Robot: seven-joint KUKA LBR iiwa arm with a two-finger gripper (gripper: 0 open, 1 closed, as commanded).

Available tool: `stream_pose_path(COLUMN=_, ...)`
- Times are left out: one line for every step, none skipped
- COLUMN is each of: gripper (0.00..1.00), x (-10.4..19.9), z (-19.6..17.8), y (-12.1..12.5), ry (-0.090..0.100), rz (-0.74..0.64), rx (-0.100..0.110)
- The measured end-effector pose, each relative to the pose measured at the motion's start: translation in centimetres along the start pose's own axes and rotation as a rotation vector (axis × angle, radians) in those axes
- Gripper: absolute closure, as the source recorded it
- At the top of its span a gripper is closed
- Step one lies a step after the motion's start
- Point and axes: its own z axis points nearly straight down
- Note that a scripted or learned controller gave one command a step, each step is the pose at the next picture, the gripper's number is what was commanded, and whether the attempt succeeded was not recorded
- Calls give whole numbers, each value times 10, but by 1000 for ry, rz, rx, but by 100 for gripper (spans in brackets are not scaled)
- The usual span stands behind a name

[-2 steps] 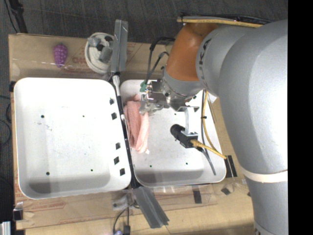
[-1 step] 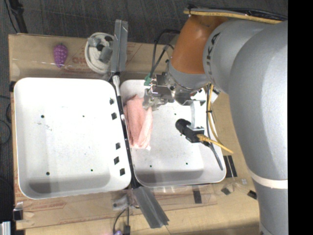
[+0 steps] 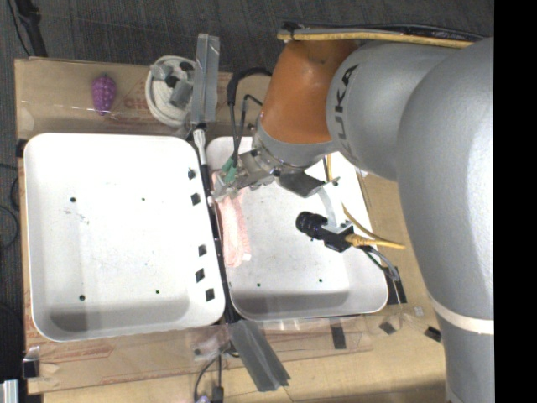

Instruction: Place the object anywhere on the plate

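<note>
My gripper [image 3: 226, 181] hangs low over the back left corner of the right bin [image 3: 285, 296], close to the wall between the two bins. Small green and pink patches show right at its tip, too small to identify. Just below it a long pale pink thing [image 3: 234, 235] lies along the right bin's left wall, and its upper end reaches up to the gripper. I cannot tell whether that is the object or a plate seen edge on. The grey arm with its orange band [image 3: 302, 91] covers the back of the right bin.
The left bin [image 3: 109, 309] shows a bare white floor. A black fitting with a yellow cable [image 3: 323, 229] hangs off the arm over the right bin's middle. On the bench behind the left bin sit a small purple object [image 3: 103, 93] and a white coil [image 3: 170, 86].
</note>
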Motion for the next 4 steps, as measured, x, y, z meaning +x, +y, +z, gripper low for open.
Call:
stream_pose_path(gripper=100, x=53, z=-11, y=5, ry=-1, rz=-404, rx=-1)
stream_pose_path(gripper=100, x=94, z=-14, y=8, ry=-2, rz=-807, rx=-1)
stream_pose_path(gripper=100, x=144, z=-11, y=2, ry=-3, rz=-1210, rx=0)
stream_pose_path(gripper=0, x=144, z=-11, y=2, ry=-3, rz=-1210, rx=-1)
